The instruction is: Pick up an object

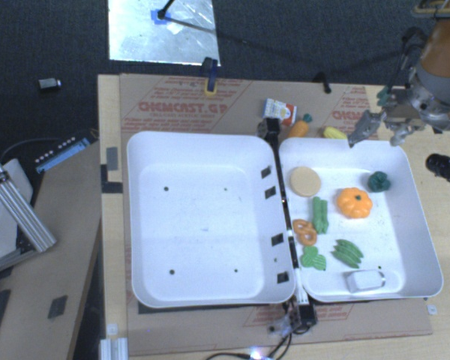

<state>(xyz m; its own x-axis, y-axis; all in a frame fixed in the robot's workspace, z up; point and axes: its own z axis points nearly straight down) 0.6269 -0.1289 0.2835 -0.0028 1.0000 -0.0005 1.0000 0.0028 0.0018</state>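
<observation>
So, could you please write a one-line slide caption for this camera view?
Grey KUKA arm's claw poised open over the right white bin of toy food, including a round orange pumpkin.

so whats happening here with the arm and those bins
A grey robot arm reaches in from the right, its gripper open over the back edge of the right bin with nothing between its fingers. That bin holds the toy food: an orange pumpkin, a tan disc, a dark green piece, a pretzel, some green vegetables and a white block. Nothing is picked up yet.
</observation>
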